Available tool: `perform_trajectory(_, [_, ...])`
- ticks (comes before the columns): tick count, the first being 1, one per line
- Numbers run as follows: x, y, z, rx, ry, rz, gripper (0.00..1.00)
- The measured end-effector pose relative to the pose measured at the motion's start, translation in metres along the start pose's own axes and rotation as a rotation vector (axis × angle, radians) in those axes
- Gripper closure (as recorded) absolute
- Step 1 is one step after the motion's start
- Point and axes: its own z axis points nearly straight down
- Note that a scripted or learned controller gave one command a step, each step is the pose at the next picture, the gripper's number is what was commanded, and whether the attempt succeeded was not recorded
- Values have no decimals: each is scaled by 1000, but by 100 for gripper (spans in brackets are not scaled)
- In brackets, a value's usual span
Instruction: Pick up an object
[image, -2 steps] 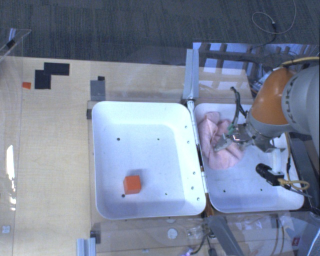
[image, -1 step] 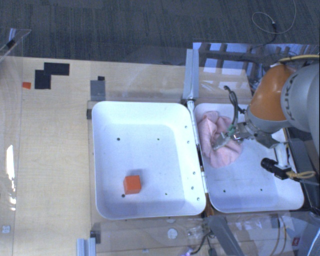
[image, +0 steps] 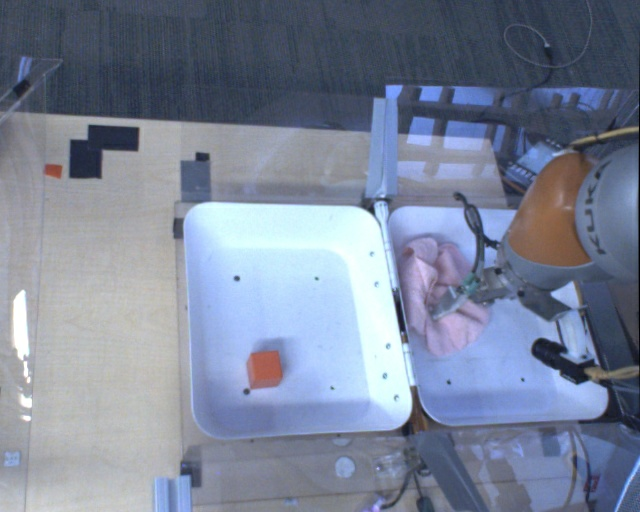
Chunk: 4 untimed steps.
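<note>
Far off to the gripper's left, an orange block (image: 265, 369) sits in the left bin (image: 210, 300), well apart from it. Closer in, a crumpled pink cloth (image: 440, 292) lies in the right bin (image: 500, 400), directly under the gripper (image: 458, 298). The gripper's tip is down against the cloth's right part.

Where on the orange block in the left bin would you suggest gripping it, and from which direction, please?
Grip the orange block across two opposite flat side faces, coming straight down from above. It sits flat on the floor of the left bin, well away from the walls, so there appears to be room for fingers on either side.
</note>
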Motion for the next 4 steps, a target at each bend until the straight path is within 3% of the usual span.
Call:
perform_trajectory(1, [15, 4, 0, -1, -2, -3, 0])
perform_trajectory(2, [-5, 79, 3, 5, 2, 47, 0])
perform_trajectory(3, [-5, 82, -11, -3, -2, 40, 100])
perform_trajectory(4, [58, 127, -93, 8, 4, -154, 100])
